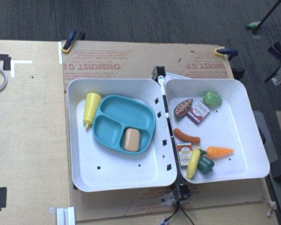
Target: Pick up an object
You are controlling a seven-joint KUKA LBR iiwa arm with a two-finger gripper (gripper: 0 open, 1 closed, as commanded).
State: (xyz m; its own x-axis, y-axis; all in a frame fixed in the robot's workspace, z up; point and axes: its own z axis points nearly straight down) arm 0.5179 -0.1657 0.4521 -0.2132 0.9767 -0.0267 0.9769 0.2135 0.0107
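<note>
A wooden bench [28, 149] holds two white bins side by side. The right bin [250, 125] has toy food in it: a carrot [219, 151], a hot dog [186, 136], a banana [193, 163] and a green ball [212, 99]. The left bin [84, 168] has a blue plate [119, 121] with a bread roll [131, 139], touching a yellow bottle [90, 108]. Nothing is picked up yet. I think the arm must next come down over one toy, like the carrot, which lies fairly free.

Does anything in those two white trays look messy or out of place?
Nothing is spilled or broken. The right bin is just cluttered: a banana lies across a small red carton and against a green pepper. In the left bin, a yellow bottle lies beside the blue plate.
</note>
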